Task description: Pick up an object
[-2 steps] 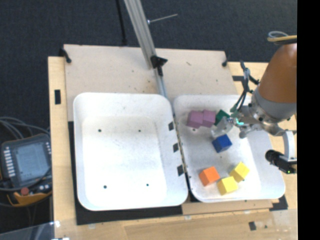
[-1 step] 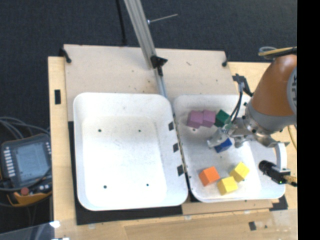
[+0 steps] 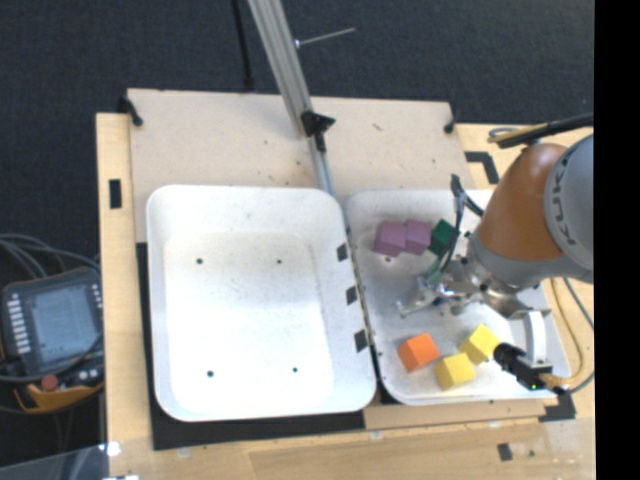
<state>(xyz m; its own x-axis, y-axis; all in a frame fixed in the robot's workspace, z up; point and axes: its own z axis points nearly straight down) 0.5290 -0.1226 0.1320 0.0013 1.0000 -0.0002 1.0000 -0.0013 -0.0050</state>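
Dark carpet surrounds the wooden bench (image 3: 250, 148), which bears two white bins. Largest is the left bin (image 3: 250, 303); the right bin (image 3: 385, 388) holds the blocks. Reaching in from the right, the arm (image 3: 525, 213) hangs its gripper (image 3: 450, 293) over the right bin's middle; whether it is parted or closed cannot be told. A purple block (image 3: 403, 236) lies far, long axis running left-right, a green block (image 3: 443, 234) touching its right end. Near sit an orange block (image 3: 419, 351) and two yellow blocks (image 3: 455, 370) (image 3: 482, 343).
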